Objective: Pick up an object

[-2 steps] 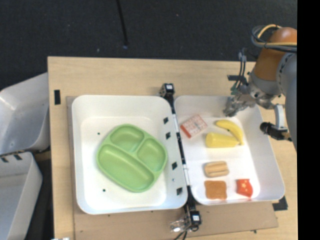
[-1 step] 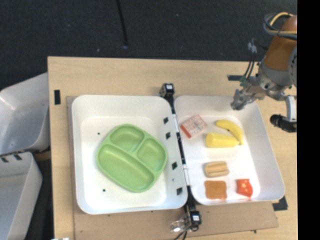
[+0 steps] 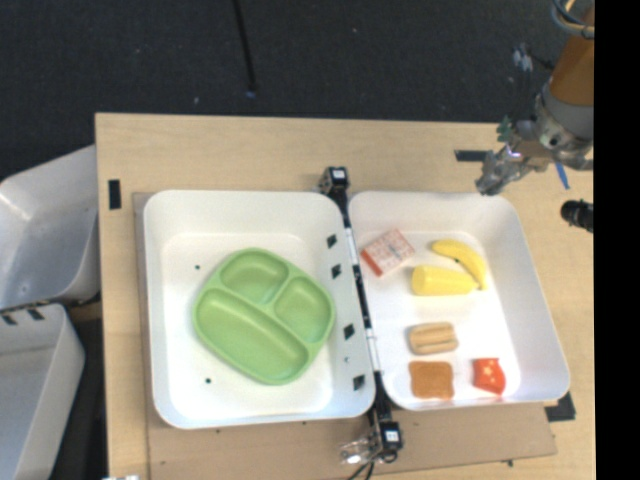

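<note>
I'm looking down on a robotics lab setup, not a home or kitchen. A pale wooden table point(image 3: 300, 153) carries 2 shallow white bins point(image 3: 160, 298) clipped side by side, with black fixtures point(image 3: 334, 179) and loose wiring point(image 3: 365, 450) at the seam. The food pieces point(image 3: 443, 281) look like plastic toys, a grey-and-orange industrial arm point(image 3: 570, 88) reaches in, and dark carpet point(image 3: 300, 38) surrounds everything.

Pale wooden bench point(image 3: 250, 153) with 2 white bins: left bin point(image 3: 160, 298), right bin point(image 3: 525, 298).

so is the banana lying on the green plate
No, the banana lies in the right bin, while the green plate sits in the left bin.
</note>
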`<state>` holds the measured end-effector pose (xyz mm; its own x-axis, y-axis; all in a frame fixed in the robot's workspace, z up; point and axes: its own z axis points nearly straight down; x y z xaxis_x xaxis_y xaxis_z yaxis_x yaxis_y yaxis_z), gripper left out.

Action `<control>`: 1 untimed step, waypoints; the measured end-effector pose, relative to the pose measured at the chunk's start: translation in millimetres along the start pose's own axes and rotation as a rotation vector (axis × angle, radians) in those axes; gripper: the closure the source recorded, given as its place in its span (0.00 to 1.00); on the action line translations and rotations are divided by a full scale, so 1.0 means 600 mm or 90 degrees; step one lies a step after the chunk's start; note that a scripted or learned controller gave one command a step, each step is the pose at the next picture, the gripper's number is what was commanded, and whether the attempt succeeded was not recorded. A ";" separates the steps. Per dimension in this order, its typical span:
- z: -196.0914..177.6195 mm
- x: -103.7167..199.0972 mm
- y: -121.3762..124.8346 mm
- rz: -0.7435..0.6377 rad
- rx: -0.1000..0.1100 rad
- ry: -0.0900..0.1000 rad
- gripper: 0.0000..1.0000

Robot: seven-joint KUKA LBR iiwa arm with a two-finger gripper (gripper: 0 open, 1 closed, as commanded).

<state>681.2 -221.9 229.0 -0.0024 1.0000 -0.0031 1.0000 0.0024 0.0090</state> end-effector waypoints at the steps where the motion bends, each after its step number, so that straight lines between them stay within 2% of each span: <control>1: -0.073 -0.003 0.002 0.000 0.002 0.000 1.00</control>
<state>681.9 -223.6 272.8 -0.0032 1.0000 -0.0025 1.0000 0.0032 0.0060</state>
